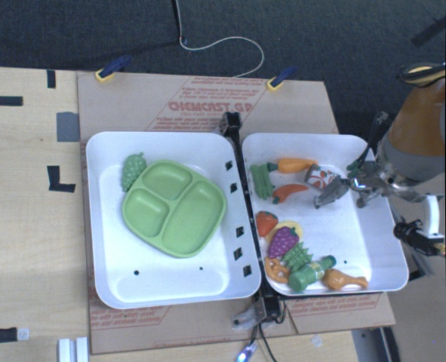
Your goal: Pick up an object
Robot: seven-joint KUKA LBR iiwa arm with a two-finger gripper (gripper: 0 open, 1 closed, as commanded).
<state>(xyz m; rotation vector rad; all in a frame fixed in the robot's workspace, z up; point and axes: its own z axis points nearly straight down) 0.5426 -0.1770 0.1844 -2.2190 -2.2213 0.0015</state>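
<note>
Far to the tool's left, a green three-part plastic plate (174, 208) lies in the left white bin (106, 232). Nearer — just left of the tool — lie an orange plastic carrot (294, 164) and a red-and-white wrapped piece (320, 177). The tool (334, 194) hangs low over the right white bin (373, 232); whether it grips anything, I cannot tell.

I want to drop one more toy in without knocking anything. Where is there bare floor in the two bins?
Left bin: a bare strip along the near wall, below the green plate. Right bin: an open patch right of the purple grapes, between the gripper and the orange gourd. Crowded: the right bin's left side along the divider, where the toys cluster.
</note>
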